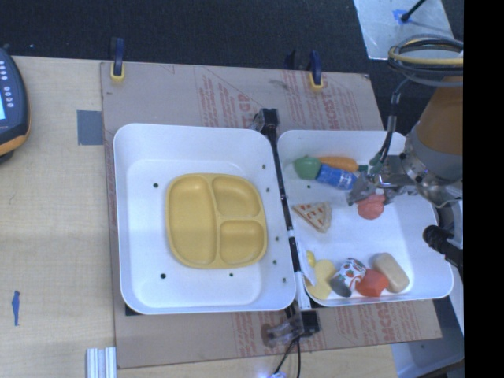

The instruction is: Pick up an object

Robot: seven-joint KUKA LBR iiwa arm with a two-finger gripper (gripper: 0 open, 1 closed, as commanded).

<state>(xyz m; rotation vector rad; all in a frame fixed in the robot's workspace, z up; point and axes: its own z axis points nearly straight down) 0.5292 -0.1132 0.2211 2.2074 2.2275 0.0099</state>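
Camera view: my claw (372,189) hangs in the right white bin (425,282), just over a small round red-pink ball (371,207).

Whether that ball sits between my tips I cannot tell. A blue plastic bottle (336,179) lies just beside my claw; the yellow three-compartment tray (217,219) rests in the left white bin (142,211).

Pale wooden bench (55,235), brown cardboard sheet (228,93) held by yellow clamps (117,69), dark carpeted floor (197,14) beyond
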